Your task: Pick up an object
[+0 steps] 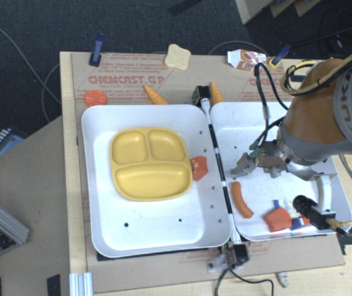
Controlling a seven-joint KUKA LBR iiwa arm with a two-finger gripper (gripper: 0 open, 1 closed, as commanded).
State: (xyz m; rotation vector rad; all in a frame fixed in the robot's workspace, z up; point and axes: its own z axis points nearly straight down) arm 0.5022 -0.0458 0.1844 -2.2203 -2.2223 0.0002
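Note:
In the right bin (243, 119) an orange-red sausage (241, 200) lies near the left wall. An orange-red block (278, 219) sits near the front, with a small blue and white piece (296, 222) beside it. My gripper (248, 164) hangs over the middle of the right bin, just above and behind the sausage, and nothing shows in it. The left bin (163, 233) holds a yellow divided plate (151, 164) and a small red piece (198, 167) by the plate's right edge.
On the board behind the bins lie a bread slice (177, 56), two carrot-like pieces (155, 95) (216, 93), a red disc (94, 97), a blue clip (96, 50) and a crumpled packet (247, 58). A black rail (219, 165) divides the bins.

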